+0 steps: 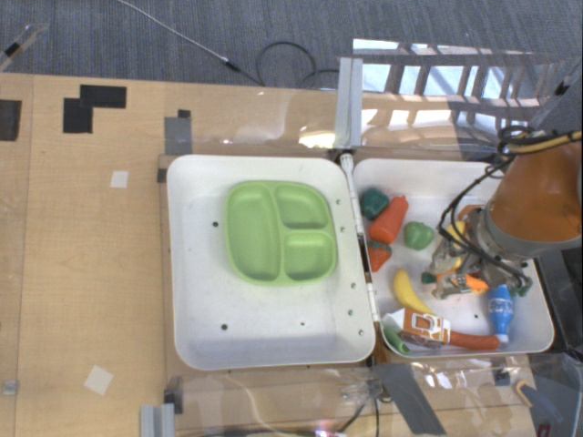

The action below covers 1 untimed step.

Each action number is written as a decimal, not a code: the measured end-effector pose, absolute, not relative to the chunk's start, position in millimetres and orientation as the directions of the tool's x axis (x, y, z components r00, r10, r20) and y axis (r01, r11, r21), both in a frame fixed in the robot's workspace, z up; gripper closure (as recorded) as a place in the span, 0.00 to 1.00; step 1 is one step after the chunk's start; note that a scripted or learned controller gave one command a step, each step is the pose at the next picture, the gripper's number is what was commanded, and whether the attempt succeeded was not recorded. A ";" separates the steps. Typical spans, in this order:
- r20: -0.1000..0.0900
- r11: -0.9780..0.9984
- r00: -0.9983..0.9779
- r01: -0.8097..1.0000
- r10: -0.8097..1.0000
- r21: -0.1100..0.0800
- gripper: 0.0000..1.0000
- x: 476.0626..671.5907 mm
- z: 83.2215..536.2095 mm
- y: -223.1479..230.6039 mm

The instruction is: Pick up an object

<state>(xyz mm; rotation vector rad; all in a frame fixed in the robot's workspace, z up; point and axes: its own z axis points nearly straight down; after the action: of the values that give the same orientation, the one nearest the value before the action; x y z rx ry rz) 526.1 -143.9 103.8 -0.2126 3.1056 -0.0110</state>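
- The gripper (pixel 453 276) is low in the right bin (pixel 547 335), down among the toys in its middle-right part. Cables and metal parts crowd around it, so I cannot tell how it is set or whether anything is caught in it.
- Just beside it lies a small orange piece (pixel 474 285), close enough that it may be touching. A blue bottle (pixel 499 309) stands just to its right, and a yellow banana (pixel 407 291) lies near on the left.
- Further out in the same bin are a green ball (pixel 418 236), an orange carrot-like toy (pixel 390 219), a dark green piece (pixel 373 201) at the far corner, and a long red-orange toy (pixel 460 340) along the near wall with a small printed box (pixel 424 324) on it.
- By my reading the task is at the reach-and-grasp stage: nothing is visibly lifted, every toy seems to rest in the bin, and the pick plus the raise remain to be done.
- The arm comes in from the right, its orange band (pixel 537 198) above the bin's right side, with the wrist pointed steeply down.
- The left bin (pixel 191 335) carries a green divided plate (pixel 278 232), well apart from the gripper.
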 end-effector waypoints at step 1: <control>-0.021 0.988 -0.988 -0.152 -0.152 -0.005 1.00 594.2 259.0 -109.2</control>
<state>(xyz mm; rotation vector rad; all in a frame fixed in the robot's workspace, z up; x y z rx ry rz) 594.2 -109.2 259.0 -0.2371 3.1110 -0.0051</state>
